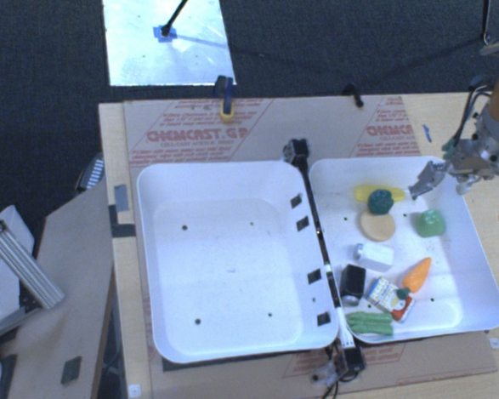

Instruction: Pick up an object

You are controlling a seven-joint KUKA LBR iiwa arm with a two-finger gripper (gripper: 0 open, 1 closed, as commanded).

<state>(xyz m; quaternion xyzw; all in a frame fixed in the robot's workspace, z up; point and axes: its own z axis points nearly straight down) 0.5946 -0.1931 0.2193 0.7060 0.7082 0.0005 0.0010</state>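
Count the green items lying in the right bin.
3: a green ball-like toy near the right wall, a teal round toy beside the yellow piece, and a green vegetable at the near edge.

The scene is brightly and evenly lit from above. Both white bins (228,264) run close to overexposed, their floors washed pale with little texture left. Shadows are soft and short, gathering faintly under the bin rims. A metal plate (168,38) at the top throws back a hazy glare. The dark floor (36,73) around the counter (329,116) shows grainy noise. Focus is mildly soft throughout, and small labels stay unreadable.
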